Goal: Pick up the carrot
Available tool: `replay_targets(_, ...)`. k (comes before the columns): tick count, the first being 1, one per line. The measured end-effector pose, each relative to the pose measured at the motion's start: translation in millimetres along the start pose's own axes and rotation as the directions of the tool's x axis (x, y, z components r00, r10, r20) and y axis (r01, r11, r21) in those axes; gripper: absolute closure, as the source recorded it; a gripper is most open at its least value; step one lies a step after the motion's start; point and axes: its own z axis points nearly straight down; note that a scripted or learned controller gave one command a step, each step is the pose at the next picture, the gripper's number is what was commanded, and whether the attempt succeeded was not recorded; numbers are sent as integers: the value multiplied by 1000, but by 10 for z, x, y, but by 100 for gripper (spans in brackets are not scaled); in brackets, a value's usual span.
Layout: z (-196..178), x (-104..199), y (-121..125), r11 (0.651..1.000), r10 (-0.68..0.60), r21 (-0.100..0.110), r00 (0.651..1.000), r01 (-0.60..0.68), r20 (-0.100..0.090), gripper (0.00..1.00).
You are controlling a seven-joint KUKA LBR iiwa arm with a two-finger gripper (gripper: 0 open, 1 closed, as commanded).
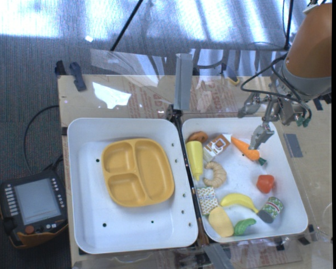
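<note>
Gripper (260,140) (grip state unclear) hovers at the carrot (246,148), carton (216,145) and tomato (265,183) nearby.

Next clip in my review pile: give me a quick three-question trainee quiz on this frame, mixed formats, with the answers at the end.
1. True or false: the carrot lies in the left bin.
2. Which item sits in the left bin? A) banana B) yellow divided tray C) croissant
3. Fill in: the gripper hovers just above the ____.

Key:
1. False; it lies in the right bin.
2. B; the yellow divided tray. The banana and croissant are in the right bin.
3. carrot
</note>
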Motion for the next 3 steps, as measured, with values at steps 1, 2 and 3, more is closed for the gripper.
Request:
replay_targets(1,1313,-99,-438,999,-38,-4,999,38,-14,0)
replay_targets(2,1937,-231,-750,979,204,0,979,-204,-3,0)
replay_targets(3,1808,-262,-721,980,198,-1,980,-198,5,100)
